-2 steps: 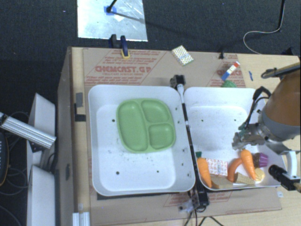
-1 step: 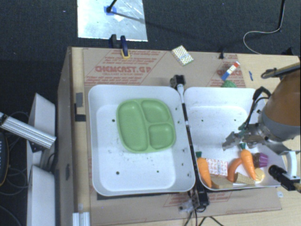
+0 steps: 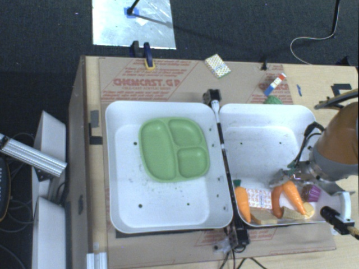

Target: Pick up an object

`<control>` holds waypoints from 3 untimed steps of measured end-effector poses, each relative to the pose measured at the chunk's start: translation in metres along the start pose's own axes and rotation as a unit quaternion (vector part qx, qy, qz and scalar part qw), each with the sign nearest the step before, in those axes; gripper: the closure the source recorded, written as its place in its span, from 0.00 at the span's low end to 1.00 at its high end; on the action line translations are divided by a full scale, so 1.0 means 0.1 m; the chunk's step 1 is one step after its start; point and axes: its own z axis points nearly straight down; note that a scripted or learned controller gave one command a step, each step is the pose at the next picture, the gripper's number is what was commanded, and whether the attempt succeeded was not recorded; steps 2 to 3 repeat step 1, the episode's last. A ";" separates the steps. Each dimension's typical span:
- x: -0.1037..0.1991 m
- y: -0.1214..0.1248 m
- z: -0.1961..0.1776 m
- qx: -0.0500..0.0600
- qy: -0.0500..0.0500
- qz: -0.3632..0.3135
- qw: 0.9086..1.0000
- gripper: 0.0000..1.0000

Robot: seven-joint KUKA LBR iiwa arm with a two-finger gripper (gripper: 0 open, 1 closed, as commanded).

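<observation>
left white plastic bin (image 3: 120, 206): green three-compartment plate (image 3: 174, 149) | right white plastic bin (image 3: 263, 125): orange carrots (image 3: 293, 197) near edge | gripper (image 3: 303, 179) grip: cannot tell

Arm (image 3: 340, 144) cut off at right edge.

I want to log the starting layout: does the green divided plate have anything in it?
Empty. The green divided plate lies flat in the left bin, and all three compartments show bare green.
</observation>
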 end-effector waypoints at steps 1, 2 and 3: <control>0.01 0.01 -0.10 -0.001 0.001 0.000 1.000 1.00; 0.01 0.01 -0.10 -0.001 0.001 0.000 1.000 1.00; 0.01 0.01 -0.10 -0.001 0.001 0.000 1.000 1.00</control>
